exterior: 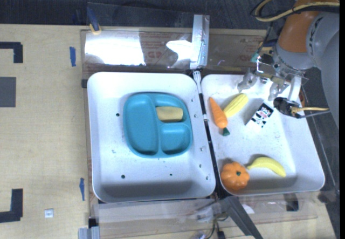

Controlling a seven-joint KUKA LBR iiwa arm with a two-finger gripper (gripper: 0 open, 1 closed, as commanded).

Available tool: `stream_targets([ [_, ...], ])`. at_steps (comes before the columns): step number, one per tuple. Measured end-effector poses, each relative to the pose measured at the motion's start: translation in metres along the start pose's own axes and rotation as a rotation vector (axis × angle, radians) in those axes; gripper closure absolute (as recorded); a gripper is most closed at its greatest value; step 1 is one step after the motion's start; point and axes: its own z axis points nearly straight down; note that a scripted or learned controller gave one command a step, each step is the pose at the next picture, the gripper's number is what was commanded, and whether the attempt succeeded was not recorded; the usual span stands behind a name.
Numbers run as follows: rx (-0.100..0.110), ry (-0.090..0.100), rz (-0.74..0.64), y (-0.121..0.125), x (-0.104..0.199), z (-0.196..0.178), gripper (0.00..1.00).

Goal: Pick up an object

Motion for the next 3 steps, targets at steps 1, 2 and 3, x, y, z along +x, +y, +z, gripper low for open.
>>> stream_targets([
  [1, -0.011, 0.000, 0.054, -0.004, 0.002, 0.051, 0.00],
  [2, -0.013, 0.000, 0.052, -0.003, 0.003, 0.040, 1.00],
  [3, -0.012, 0.000, 0.052, -0.003, 0.003, 0.040, 0.00],
])
